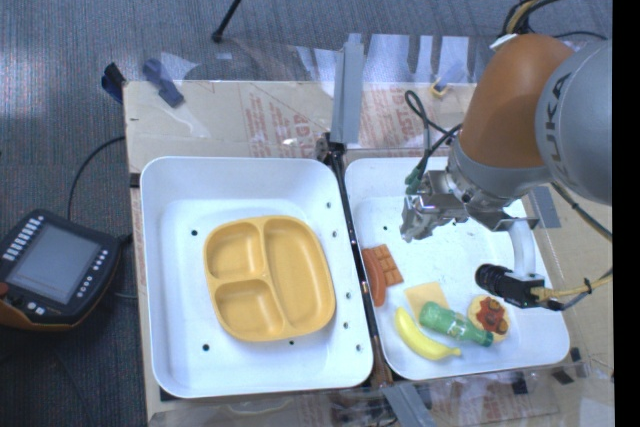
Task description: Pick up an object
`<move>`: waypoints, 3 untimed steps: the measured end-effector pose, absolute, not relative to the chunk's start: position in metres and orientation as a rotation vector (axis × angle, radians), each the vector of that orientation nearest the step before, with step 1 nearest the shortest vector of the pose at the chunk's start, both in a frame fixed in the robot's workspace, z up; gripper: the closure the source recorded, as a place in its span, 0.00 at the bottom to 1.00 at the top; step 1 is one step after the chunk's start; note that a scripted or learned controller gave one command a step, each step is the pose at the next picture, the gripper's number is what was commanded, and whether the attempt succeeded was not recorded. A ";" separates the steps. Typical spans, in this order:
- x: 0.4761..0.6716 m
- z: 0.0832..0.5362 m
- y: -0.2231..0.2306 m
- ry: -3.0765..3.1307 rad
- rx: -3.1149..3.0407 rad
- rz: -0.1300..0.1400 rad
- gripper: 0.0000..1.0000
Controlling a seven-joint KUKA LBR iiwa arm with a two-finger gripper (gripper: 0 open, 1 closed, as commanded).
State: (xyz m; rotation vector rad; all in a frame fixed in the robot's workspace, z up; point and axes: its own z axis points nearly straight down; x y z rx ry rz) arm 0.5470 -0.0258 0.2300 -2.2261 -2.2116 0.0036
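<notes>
While the pincer [418, 217] hangs over the far-left part of the right bin [372, 177], nothing sits between its fingers, and how far apart they stand I cannot tell (too small and dark from this slant). Candidate things all lie nearer and to the right of it: an orange-red waffle piece [383, 266] by the bin's left wall, a yellow cheese wedge [427, 296], a banana [424, 338], a green bottle [455, 324] lying on its side, and a small round pizza-like toy [491, 314].

Risks, as I judge them:
- 4 of these are bunched, with the bottle touching or overlapping the banana, so a descent there could nudge a neighbour or pinch 2 at once.
- Waffle piece is flat and close to the wall; fingers may clip the wall or slide over it.
- Bottle could roll away.
- Straight down from the current spot looks like bare bin floor, an empty close.

Left bin [160, 215] holds a yellow divided plate [268, 277], well apart.
</notes>
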 end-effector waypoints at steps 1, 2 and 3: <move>0.546 0.229 -0.026 -2.211 -2.225 0.008 0.00; 0.536 0.149 -0.100 -2.132 -2.291 0.021 0.00; 0.474 0.083 -0.106 -2.183 -2.243 0.010 0.00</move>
